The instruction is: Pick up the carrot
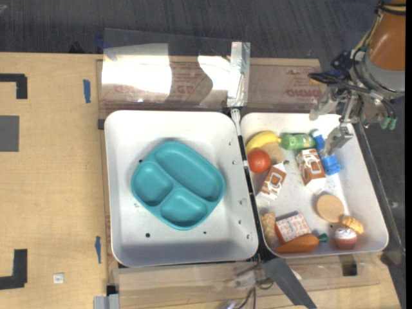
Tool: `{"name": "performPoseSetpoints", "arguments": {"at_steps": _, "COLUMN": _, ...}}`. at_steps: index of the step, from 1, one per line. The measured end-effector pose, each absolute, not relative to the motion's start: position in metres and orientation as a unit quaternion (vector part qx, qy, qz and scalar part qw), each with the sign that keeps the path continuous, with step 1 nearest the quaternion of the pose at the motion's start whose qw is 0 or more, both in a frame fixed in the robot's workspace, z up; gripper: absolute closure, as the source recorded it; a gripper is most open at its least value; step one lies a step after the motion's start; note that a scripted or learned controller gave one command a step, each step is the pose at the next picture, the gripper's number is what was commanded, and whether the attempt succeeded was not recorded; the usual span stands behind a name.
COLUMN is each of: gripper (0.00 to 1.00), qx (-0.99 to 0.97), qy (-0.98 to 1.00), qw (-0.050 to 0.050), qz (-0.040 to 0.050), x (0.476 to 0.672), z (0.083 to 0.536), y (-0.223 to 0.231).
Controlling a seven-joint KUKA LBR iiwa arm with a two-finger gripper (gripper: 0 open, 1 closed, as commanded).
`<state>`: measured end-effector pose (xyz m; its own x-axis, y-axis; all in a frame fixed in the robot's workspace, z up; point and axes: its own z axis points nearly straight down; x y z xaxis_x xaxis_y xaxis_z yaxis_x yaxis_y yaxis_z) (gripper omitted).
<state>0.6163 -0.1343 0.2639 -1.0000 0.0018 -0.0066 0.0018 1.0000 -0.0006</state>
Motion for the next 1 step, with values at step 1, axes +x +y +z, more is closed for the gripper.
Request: {"name": "performPoseSetpoints", "arguments": {"at_steps": 1, "gripper": 0.0, "qx": 0.094, "qy": 0.996, "qw": -0.001, "qz": 0.0003, "x": 0.5144, "z": 0.1766, "y": -0.1591}}
